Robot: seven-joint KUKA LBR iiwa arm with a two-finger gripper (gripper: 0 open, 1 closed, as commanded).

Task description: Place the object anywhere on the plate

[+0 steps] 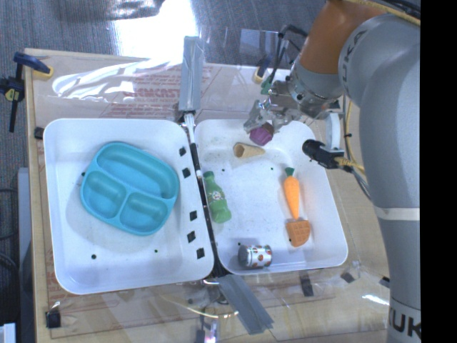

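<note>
Your end effector [265, 123] sits over the far part of the right bin [325, 213], and a small purple object [261, 135] shows at its tip, apparently pinched between the fingers and lifted slightly off the bin floor, so read it as clenched on that object. Behind it you see the grey arm [385, 120] with its orange band, reaching in from the right. On the counter [107, 91] the two white bins lie side by side, touching along the middle. The left bin [61, 191] holds the blue plate [130, 188], a three-compartment tray lying flat near the bin's centre, well apart from the purple object. In the right bin, you find an orange carrot [293, 209] lying lengthwise toward the right wall, a green bottle [216, 198] lying just beside the left wall, and a small can [255, 256] on its side near the front rim. A tan cone [248, 149] lies just beside the purple object, below and to its left in the view.
</note>
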